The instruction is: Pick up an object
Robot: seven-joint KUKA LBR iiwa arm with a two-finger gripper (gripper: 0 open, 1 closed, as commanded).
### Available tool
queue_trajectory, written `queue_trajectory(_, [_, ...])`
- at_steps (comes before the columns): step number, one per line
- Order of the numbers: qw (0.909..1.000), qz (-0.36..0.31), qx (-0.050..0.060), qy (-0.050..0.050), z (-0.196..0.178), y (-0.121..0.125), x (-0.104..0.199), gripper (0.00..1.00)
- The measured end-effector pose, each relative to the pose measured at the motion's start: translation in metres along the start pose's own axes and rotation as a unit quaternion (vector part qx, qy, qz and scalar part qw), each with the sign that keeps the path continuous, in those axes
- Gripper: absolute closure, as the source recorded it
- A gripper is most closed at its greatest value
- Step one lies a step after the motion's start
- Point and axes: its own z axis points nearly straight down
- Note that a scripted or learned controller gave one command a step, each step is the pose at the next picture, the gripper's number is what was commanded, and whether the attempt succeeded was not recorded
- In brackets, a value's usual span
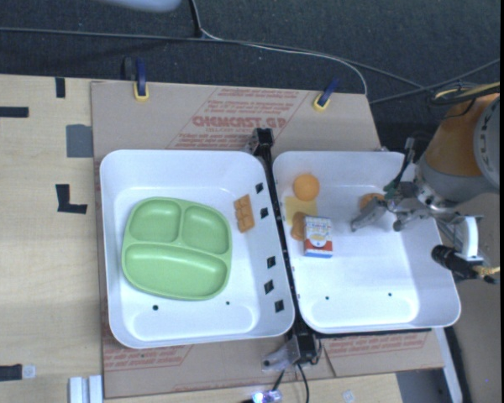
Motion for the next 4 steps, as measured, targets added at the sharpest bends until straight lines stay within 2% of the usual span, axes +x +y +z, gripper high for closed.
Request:
queue_trajectory(1, [1.0, 0.0, -0.004, -0.002, 0.035, 0.001, 0.0, 0.0])
queue_trajectory(2, [1.0, -0.001, -0.007, -0.003, 0.021, 0.002, -0.001, 1.0])
queue_trajectory(4, [1.0, -0.001, -0.006, -0.001, -0.071, 0.017, 0.003, 1.0])
